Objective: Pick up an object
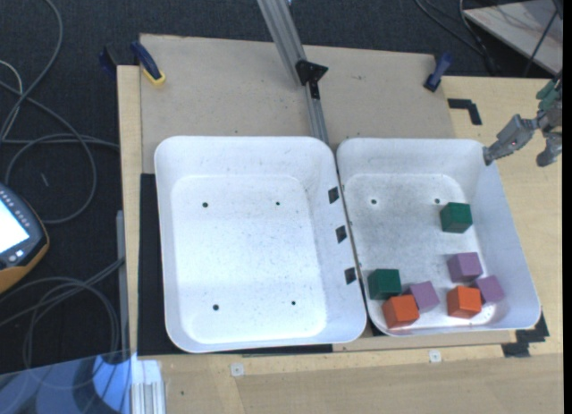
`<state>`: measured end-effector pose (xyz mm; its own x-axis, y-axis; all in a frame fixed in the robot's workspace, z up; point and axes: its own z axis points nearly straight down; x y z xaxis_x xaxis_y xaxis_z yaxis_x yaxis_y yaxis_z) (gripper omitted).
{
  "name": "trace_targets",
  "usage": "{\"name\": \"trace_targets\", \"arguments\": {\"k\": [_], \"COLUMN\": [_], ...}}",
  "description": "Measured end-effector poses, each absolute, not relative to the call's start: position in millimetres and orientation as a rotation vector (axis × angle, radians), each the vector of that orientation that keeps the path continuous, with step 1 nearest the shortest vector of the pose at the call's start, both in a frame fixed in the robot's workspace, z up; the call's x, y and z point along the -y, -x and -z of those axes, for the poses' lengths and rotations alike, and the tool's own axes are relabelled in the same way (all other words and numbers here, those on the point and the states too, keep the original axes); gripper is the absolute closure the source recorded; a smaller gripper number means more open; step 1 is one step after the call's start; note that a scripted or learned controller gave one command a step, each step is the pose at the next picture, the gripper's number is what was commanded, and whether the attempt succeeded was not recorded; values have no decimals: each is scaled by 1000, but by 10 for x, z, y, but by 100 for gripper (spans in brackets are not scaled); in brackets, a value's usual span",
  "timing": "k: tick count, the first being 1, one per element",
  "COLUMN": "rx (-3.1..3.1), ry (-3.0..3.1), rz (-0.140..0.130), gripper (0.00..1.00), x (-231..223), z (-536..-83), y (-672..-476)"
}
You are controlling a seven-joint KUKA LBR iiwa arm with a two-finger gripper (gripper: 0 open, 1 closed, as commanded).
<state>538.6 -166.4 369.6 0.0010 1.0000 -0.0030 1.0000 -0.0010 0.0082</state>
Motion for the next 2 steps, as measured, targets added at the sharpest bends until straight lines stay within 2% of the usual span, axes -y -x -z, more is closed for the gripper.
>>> {"name": "trace_targets", "arguments": {"k": [1,2], "rx": [-2221,-2222], "ry": [-2216,-2230], "rz": [-3,7], "gripper": [0,0], "x": [1505,1770], "z": [-3737,-3011], "y": [-5485,-5217]}}
